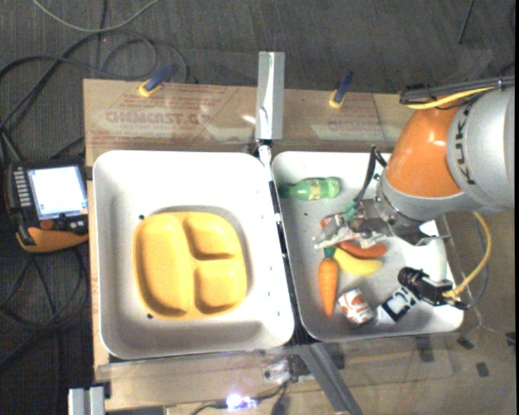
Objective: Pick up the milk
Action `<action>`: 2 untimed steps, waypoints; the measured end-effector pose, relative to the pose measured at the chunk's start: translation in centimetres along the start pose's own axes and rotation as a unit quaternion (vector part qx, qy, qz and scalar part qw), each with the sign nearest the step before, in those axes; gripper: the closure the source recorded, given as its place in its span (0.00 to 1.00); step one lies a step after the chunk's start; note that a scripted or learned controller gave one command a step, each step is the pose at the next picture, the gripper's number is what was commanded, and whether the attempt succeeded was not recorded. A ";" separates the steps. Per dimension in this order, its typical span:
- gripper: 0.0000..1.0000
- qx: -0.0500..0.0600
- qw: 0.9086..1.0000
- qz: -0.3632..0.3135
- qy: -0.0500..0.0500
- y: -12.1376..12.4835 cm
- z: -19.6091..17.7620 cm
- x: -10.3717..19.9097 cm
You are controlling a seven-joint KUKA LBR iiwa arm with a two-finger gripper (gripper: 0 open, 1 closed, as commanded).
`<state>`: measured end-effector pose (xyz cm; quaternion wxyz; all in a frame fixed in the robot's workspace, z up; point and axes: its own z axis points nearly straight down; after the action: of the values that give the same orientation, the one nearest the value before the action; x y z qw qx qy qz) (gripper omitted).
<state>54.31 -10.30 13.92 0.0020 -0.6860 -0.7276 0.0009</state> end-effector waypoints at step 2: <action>0.00 -0.015 1.000 -0.026 -0.006 -4.7 3.5 0.0</action>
<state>49.61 -10.62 10.49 -0.0123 -0.6664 -0.7455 -0.0059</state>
